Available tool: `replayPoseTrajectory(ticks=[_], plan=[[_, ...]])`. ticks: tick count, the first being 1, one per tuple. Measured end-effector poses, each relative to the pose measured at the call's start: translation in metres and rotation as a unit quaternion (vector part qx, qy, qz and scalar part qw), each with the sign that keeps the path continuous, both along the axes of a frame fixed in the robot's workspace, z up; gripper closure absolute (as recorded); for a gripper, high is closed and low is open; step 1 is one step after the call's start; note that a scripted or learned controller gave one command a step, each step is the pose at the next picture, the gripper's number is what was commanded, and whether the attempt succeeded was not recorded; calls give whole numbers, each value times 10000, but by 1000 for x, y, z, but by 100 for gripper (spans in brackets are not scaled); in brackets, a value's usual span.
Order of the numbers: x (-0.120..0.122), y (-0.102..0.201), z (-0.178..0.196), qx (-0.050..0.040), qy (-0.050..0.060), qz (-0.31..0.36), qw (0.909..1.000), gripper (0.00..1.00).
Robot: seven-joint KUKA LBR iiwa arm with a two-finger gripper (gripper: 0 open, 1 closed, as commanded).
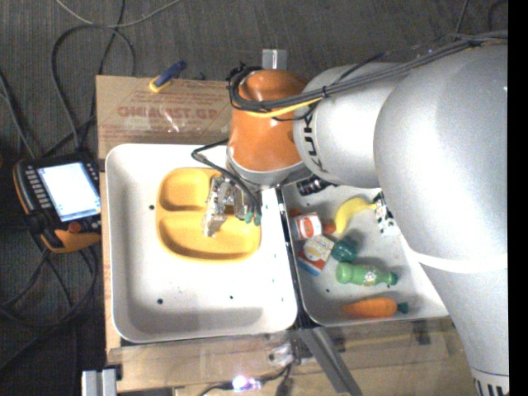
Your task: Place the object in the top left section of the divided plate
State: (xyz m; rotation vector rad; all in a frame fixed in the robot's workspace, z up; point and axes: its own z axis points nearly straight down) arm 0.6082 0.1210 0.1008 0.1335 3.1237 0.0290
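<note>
Yellow plastic forms the divided plate (pixel 191 219), which is set in the left shallow white bin (pixel 132 246). The grey arm with an orange band (pixel 262 130) is reached in from the right, and its two-finger gripper (pixel 224 209) is hung over the plate's right side. Whether anything is gripped cannot be told. In the right white bin (pixel 429 308) are seen a yellow banana (pixel 353 210), a green bottle (pixel 365 276), an orange carrot (pixel 373 308) and a red-and-white can (pixel 308 226).

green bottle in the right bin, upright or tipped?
Tipped. The green bottle lies on its side on the right bin's floor, long axis roughly level across the view, just above the carrot.
</note>
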Motion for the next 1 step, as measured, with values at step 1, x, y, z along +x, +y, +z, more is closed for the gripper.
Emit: replayPoseTrajectory(ticks=[1], plan=[[-77, -18, 82, -82, 87, 282, 9995, 100]])
